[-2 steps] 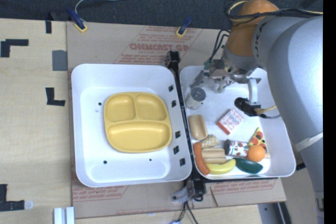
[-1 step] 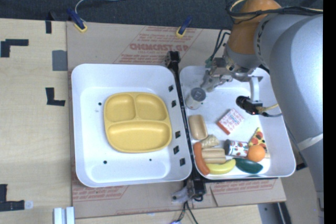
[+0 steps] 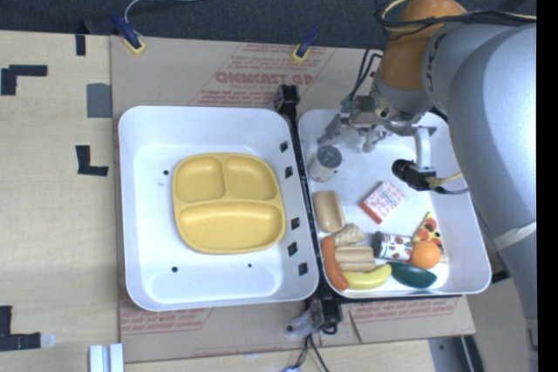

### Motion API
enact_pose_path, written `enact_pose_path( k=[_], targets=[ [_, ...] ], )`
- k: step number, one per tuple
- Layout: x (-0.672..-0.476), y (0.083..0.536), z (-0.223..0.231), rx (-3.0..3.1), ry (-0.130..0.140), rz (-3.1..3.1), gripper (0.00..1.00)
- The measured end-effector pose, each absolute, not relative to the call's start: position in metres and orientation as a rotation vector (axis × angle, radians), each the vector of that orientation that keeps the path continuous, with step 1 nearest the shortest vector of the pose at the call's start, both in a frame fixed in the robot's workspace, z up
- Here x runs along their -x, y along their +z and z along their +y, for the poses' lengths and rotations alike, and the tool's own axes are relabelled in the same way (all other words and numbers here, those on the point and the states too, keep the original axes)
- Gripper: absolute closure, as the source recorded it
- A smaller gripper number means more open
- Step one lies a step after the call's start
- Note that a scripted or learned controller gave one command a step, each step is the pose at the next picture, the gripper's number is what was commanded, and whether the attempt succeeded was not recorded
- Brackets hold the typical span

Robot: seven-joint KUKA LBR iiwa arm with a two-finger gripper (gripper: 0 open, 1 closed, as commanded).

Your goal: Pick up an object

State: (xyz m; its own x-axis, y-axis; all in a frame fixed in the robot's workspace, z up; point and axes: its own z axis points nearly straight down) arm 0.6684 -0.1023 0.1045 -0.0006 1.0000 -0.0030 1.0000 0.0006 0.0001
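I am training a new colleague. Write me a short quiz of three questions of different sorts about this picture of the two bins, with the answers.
1. True or false: the yellow divided plate lies in the left bin.
2. Multiple choice: where is the gripper? A) over the left bin B) over the far end of the right bin C) outside both bins
3. Fill in: the red and white box lies alone, farther from the camera than the toy foods, among them a banana, heaped at the ___ end of the right bin.

Key: 1 true; 2 B; 3 near.
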Motion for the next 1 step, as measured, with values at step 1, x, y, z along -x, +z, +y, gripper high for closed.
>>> enact_pose_path(
  k=[1],
  targets=[
    [-0.6687, 0.0854, -0.1017, -2.218, -0.001, 2.222, 0.0]
  ],
)
